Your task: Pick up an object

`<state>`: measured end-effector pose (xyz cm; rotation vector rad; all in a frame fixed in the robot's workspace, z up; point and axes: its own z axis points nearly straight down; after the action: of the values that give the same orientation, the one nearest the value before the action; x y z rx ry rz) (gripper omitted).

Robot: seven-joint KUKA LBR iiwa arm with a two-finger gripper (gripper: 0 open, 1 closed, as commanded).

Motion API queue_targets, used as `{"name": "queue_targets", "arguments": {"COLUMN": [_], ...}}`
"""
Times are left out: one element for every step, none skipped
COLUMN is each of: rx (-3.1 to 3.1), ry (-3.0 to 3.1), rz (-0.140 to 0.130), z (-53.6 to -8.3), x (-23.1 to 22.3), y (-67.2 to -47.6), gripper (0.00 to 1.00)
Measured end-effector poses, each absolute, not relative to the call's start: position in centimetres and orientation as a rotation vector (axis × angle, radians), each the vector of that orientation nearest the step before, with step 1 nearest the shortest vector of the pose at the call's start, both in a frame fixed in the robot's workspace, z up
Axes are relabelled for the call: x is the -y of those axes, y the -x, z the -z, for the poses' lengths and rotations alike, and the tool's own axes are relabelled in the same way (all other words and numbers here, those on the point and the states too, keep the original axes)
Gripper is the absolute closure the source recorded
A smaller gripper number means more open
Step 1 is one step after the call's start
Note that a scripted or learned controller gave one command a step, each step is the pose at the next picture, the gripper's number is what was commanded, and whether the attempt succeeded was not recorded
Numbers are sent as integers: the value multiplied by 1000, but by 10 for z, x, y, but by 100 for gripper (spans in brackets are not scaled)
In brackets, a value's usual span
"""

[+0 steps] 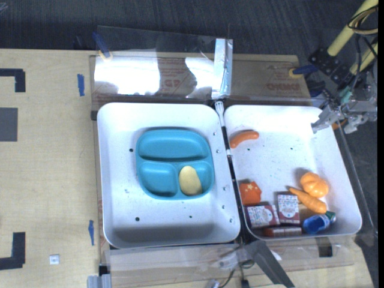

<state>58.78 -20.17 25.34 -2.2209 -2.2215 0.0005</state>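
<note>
The right bin (282, 116) holds several toy foods. An orange sausage (243, 137) lies near its back left. A red tomato-like piece (250, 192) sits at the front left, with two small printed cartons (260, 215) (288, 207) beside it. At the front right are an orange round fruit (315, 184), a carrot (307, 200) and a blue bottle (316, 222). My gripper (327, 120) hangs over the bin's back right corner, above the rim, apart from every object and with nothing seen in it.
The left bin (114, 209) carries a blue divided tray (171, 146) with a yellow oval piece (190, 180) in its front right compartment. A clear upright panel (221, 68) stands behind the bins. Cables and a yellow hose (354, 17) crowd the back right.
</note>
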Motion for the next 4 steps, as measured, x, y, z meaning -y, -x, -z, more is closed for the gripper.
{"name": "queue_targets", "arguments": {"rx": [2222, 2119, 2167, 2165], "ry": [2213, 2324, 2268, 2270], "rz": [-5, 2, 13, 12], "z": [-138, -182, -97, -105], "x": [184, 191, 206, 206], "y": [-521, -518, -519, -519], "gripper": [0, 0, 0, 100]}}
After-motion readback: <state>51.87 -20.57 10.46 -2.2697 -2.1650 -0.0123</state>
